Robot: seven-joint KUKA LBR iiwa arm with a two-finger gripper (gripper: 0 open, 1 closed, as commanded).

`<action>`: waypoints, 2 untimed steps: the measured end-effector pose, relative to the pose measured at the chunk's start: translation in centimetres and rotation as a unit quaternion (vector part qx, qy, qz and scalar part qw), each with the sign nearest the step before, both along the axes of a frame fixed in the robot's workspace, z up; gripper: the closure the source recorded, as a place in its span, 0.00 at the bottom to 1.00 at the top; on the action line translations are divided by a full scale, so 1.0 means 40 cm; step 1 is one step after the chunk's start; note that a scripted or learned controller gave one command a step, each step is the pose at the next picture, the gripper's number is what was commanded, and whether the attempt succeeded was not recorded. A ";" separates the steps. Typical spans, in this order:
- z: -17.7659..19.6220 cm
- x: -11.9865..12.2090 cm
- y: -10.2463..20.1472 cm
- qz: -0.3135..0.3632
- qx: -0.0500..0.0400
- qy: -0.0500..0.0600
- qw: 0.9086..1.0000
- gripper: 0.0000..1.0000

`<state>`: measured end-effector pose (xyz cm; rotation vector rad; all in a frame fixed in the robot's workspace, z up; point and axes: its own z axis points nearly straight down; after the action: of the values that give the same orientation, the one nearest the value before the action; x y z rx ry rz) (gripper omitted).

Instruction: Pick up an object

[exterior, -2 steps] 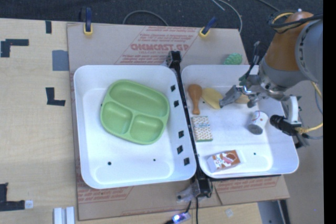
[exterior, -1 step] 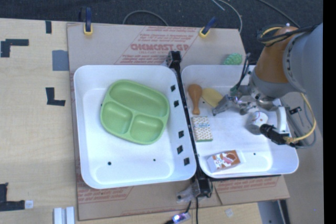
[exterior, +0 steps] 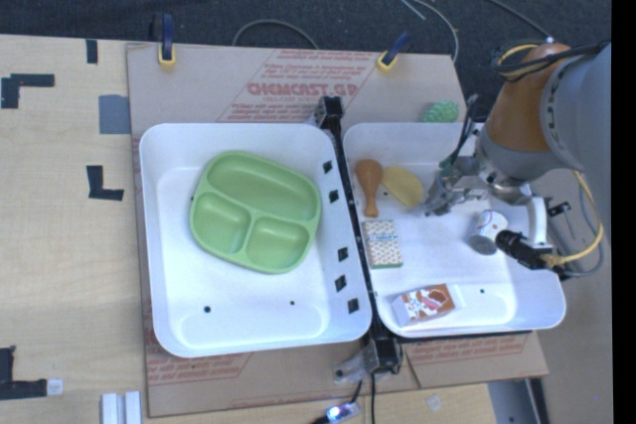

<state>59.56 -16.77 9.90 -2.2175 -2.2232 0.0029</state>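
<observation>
Over the right bin [exterior: 537, 313], the gripper [exterior: 440, 199] sits low near the yellow piece [exterior: 403, 185] — tip just beside its right edge, maybe touching, can't confirm from this angle. Whether it's released or clenched: cannot tell, the tip is a dark blur against the white floor. Nothing visibly held, so I'd call this the approach/descend step, grasp not yet made.

Candidates in the right bin:
- yellow piece, upper middle, touching or overlapping the brown wooden spoon [exterior: 370, 184] on its left
- small patterned card [exterior: 383, 244] below the spoon, near the divider
- red-and-white packet [exterior: 428, 303] near the front edge, well apart from the rest
- a green thing [exterior: 442, 112] at the bin's back rim, too small to identify

Left bin [exterior: 159, 243] holds the green divided tray [exterior: 256, 212], lying flat. Arm [exterior: 552, 114] comes in from the right, so that tray is the far reach.

Judgement: yellow piece is the likely target. Next move calls for centring the tip on it rather than off its right edge, then closing and lifting straight up. Risk — it sits against the spoon, so a close from this offset could push it sideways or catch the spoon too. It looks low and flat, so there's little to grip; a slip on the lift is plausible.
</observation>
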 end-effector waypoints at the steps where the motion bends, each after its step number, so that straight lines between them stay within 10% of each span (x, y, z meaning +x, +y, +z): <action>1: 0.151 -0.005 0.018 0.000 0.000 -0.003 1.000 1.00; 2: 0.258 0.005 0.016 0.000 0.000 -0.003 1.000 1.00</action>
<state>59.75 -16.15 20.24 -2.2217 -2.2259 -0.0030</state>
